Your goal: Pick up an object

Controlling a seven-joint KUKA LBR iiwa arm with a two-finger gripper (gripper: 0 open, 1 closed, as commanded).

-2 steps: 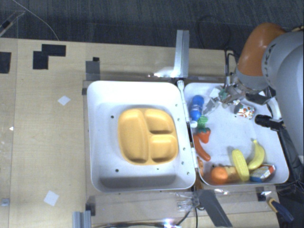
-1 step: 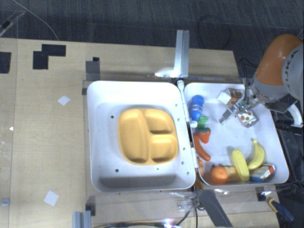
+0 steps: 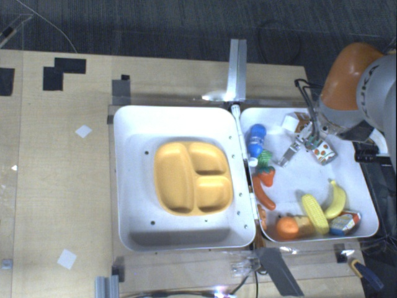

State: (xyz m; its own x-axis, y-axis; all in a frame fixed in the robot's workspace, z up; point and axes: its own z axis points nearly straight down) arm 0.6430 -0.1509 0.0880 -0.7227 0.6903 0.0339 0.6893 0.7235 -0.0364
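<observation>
1. Nearest the lens, the grey arm with its orange band [image 3: 345, 82] enters from the upper right of the frame, with black cables looping off its wrist.
2. Below it the metal gripper [image 3: 289, 154] reaches down-left into the upper half of the right white bin [image 3: 367, 185]. It is too small and slanted to tell whether it is open or closed, and nothing can be seen held in it.
3. Just right of the gripper lies a small white box with coloured spots [image 3: 323, 151]. A white block [image 3: 289, 123] lies just above it, partly behind the cables.
4. Left of the gripper, along the bin's left wall, sit a blue bottle [image 3: 255, 138], a small green toy [image 3: 265, 158], an orange carrot-like piece [image 3: 267, 177] and a red pepper-like piece [image 3: 265, 199].
5. Well below the gripper, in the lower part of the bin, lie a yellow banana [image 3: 337, 200], a yellow corn cob [image 3: 314, 213], an orange fruit [image 3: 286, 228] and a blue-and-white packet [image 3: 345, 223], its label unreadable.
6. Farther left, the left white bin [image 3: 127, 166] holds a yellow divided tray [image 3: 191, 177].
</observation>
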